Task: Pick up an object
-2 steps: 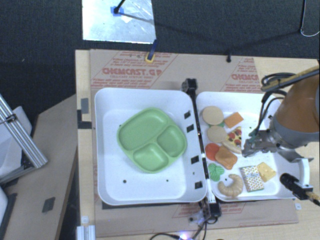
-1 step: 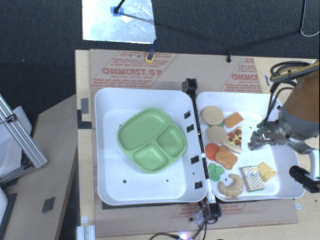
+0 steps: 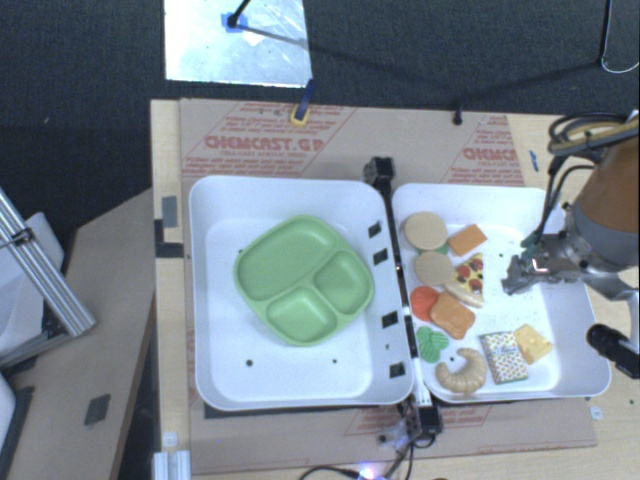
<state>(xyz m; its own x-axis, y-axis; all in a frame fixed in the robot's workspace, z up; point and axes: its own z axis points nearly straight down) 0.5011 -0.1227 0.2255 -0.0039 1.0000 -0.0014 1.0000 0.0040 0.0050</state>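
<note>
The right bin point(image 3: 570, 318) holds several toy foods: a tan round cookie point(image 3: 425, 231), an orange wedge point(image 3: 466, 239), a pizza slice point(image 3: 468, 277), a red tomato point(image 3: 424, 301), an orange piece point(image 3: 453, 317), a green leaf point(image 3: 433, 344), a croissant point(image 3: 461, 371), a patterned packet point(image 3: 503, 356) and a yellow cheese block point(image 3: 533, 343). My gripper point(image 3: 522, 272) hangs over the bin's right half, just right of the pizza slice, with nothing seen between its fingers.
The left bin point(image 3: 220, 218) carries a green divided plate point(image 3: 303, 280). A black divider with clips point(image 3: 392, 268) runs between the bins. The arm's grey body and cables point(image 3: 600, 208) come in from the right. A foil sheet point(image 3: 236, 26) lies beyond the bench.
</note>
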